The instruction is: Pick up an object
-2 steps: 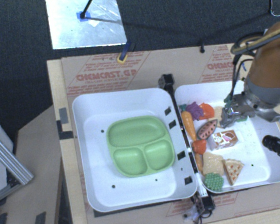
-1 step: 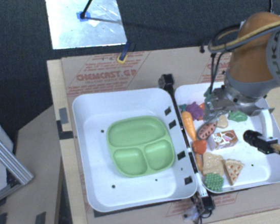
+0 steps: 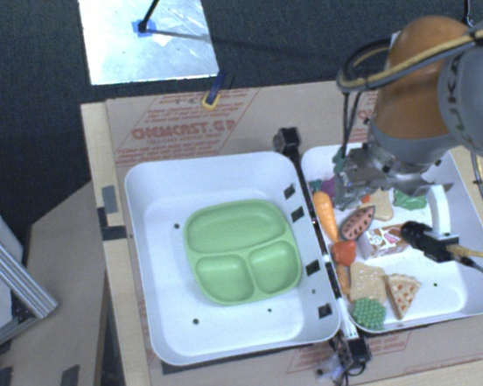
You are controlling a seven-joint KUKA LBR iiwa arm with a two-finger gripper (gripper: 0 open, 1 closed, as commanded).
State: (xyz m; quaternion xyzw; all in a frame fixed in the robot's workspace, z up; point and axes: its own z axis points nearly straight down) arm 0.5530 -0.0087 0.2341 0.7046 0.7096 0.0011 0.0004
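We see the end effector [image 3: 365, 182] low over the right bin [image 3: 481, 284], above the carrot [image 3: 325, 215]; we cannot tell its state.

One fixed camera looks down at a slant from above the bench [image 3: 170, 122]; both white bins [image 3: 155, 243] lie in frame at middling range; the arm [image 3: 440, 91] enters from the right, its gripper [image 3: 358, 177] over the right-hand bin [image 3: 479, 284].
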